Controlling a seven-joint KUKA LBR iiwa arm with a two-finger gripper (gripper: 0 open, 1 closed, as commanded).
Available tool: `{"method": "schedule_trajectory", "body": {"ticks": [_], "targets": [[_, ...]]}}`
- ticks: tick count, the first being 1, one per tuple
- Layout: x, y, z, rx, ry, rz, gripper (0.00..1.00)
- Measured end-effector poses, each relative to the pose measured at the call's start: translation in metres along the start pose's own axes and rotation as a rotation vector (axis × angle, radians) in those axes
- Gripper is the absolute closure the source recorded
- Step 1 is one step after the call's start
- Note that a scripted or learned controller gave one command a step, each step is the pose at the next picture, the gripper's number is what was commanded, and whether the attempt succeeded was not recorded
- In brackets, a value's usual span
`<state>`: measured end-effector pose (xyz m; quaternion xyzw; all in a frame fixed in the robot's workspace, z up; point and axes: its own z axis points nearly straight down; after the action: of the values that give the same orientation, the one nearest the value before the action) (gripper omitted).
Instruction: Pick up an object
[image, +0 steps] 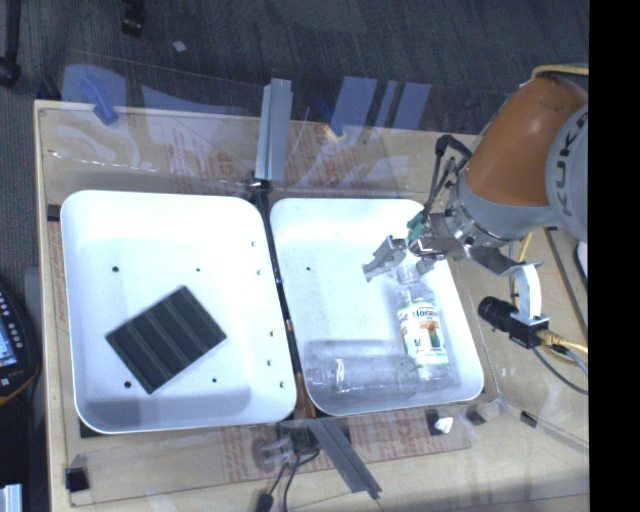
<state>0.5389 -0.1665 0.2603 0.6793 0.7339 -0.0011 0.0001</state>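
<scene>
A: While poised above the right bin (455, 300), near its far right corner, gripper (400, 255) tilted down toward the cap end of the clear bottle (422, 330). Looks like the approach step, grasp not made yet.

B: Agreed. Jaws parted a little, by the look of it, with nothing between them. Bottle lying flat along the bin's right wall, white and orange label up, neck toward the far edge.

A: And a second clear bottle (360, 372), lying crosswise along the near edge of the same bin, touching or nearly touching the first at the near right corner. Hard to tell which.

B: Over in the left bin (90, 220), just a dark ribbed slab (165, 338), toward the near left corner. Well apart from the action.

A: Next move, probably: straight down over the neck, jaws astride it, then closing. Calls for care, since clear plastic is round and slippery, likely to roll away.

B: Might slip out. Tight against the wall, too, so little room on that side.
</scene>
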Motion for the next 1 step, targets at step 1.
{"method": "schedule_trajectory", "body": {"ticks": [1], "targets": [[-0.0457,0.0243,0.0865,0.004,0.003,-0.012,0.0]]}}
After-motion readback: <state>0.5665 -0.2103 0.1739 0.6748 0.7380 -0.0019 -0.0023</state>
